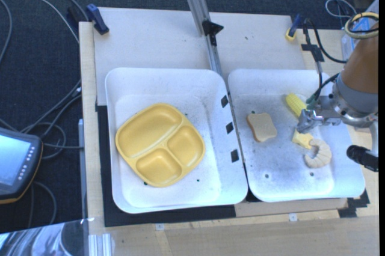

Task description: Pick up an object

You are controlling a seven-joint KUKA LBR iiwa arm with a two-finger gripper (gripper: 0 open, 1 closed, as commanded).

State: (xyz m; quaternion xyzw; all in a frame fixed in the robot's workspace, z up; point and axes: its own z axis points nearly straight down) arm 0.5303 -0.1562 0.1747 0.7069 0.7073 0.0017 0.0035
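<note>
The claw [304,122] hangs low over the right bin [264,179], just above a small yellow piece [302,140]; whether it is open or closed cannot be told. Close around it lie a corn cob [294,103] just beyond it, a pale shrimp-like curl [318,154] nearer the front and a tan slice of bread [262,127] to its left. The left bin [120,86] on the surface holds a yellow divided plate [159,143].

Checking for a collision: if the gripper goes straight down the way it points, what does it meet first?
Probably the yellow piece just below the gripper, though depth is unclear; the corn and shrimp lie beside it.
</note>
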